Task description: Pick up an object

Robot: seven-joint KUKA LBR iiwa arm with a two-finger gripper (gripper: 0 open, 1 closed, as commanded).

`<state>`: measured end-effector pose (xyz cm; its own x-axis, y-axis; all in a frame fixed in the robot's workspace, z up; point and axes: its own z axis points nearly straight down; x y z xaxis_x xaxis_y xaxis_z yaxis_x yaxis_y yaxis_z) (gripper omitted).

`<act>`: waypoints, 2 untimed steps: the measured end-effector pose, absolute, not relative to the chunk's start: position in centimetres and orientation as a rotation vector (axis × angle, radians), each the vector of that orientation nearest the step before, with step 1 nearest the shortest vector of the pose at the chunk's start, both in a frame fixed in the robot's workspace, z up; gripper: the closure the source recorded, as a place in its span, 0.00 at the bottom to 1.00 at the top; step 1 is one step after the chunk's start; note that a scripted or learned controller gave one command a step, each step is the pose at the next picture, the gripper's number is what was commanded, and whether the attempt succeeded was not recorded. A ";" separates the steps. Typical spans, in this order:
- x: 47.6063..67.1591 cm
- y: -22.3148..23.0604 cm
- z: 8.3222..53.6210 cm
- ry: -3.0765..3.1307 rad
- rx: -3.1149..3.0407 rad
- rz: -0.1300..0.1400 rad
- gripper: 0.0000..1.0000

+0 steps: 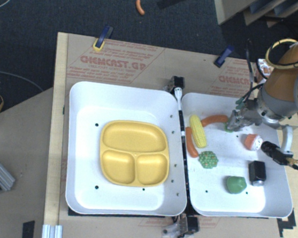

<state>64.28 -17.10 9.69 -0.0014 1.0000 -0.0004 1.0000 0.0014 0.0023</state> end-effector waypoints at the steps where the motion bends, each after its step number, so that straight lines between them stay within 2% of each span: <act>1: 64.5 -17.3 14.1 2.217 2.217 0.005 1.00; 2: 64.8 -17.9 20.5 2.215 2.215 0.006 1.00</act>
